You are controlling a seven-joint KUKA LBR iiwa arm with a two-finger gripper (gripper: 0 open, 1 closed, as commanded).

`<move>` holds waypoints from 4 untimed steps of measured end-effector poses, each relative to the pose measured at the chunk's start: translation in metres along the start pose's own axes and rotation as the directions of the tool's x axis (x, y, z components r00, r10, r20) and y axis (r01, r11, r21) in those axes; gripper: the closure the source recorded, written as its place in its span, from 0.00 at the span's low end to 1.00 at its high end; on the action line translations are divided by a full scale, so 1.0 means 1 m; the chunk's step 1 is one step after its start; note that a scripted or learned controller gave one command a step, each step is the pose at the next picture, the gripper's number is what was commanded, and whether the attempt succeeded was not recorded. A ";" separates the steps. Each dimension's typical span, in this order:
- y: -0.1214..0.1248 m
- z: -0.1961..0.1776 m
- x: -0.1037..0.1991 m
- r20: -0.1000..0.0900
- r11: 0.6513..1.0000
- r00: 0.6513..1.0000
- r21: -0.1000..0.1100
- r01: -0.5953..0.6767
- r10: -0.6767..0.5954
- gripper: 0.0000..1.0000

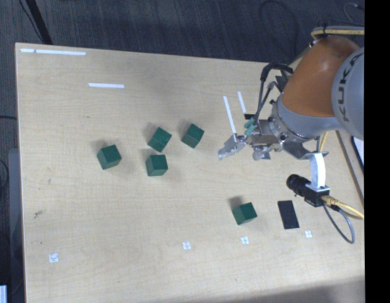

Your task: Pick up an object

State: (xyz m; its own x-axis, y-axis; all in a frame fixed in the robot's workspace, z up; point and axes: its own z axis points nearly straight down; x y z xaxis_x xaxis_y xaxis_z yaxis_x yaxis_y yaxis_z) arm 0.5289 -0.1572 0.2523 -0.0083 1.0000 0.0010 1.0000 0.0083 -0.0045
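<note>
Here, the grey metal two-finger gripper (230, 149) hangs over the pale, smooth wooden bench top (88, 232), and its short silvery fingers (226, 151) stand slightly parted with nothing between them. Five matte dark-green cubes lie on the wood. The nearest green cube (192, 135) sits just left of the fingertips. Further left, three more form a loose cluster: one cube (159, 139), one below it (156, 165), and the farthest cube (109, 156) well apart. The fifth cube (244, 213) rests below the fingers, beside a flat black rectangular piece (288, 214). Two thin white sticks (230, 115) stand just above the fingers.
</note>
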 end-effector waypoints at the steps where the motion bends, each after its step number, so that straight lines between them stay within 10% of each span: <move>1: 0.016 0.130 -0.035 0.000 0.983 0.983 0.000 0.183 -0.183 0.00; 2: 0.057 0.160 -0.013 0.003 0.885 0.885 -0.004 0.466 -0.466 0.00; 3: 0.128 0.158 -0.004 0.003 0.975 0.975 -0.005 0.221 -0.221 0.00; 4: 0.129 0.147 -0.003 0.003 0.974 0.974 -0.005 0.227 -0.227 1.00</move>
State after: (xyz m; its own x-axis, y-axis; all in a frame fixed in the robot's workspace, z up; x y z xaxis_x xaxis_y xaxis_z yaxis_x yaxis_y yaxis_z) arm 0.6572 -0.1585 0.1045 -0.2353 0.9719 -0.0007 0.9719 0.2353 0.0013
